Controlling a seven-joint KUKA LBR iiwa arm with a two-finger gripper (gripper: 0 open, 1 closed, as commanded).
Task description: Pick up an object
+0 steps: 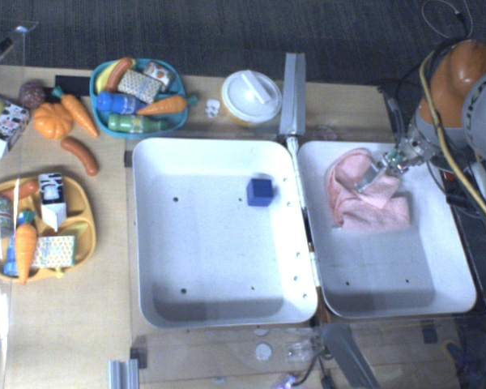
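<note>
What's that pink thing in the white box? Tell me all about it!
It is a pink cloth, soft and crumpled into folds, not spread flat. It lies in the right bin, near that bin's far edge, resting on the white floor. One part bunches up in a rounded hump on the left; a flatter flap stretches toward the right. The arm's tool is down on its upper part, right against the fabric.

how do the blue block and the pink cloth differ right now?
The blue block is small, rigid and square-edged; the pink cloth is much larger, soft and crumpled into folds. The block lies in the left bin, the cloth in the right bin. The block sits apart from the arm, while the gripper is down at the cloth's upper edge. Both rest on a bin floor.
</note>
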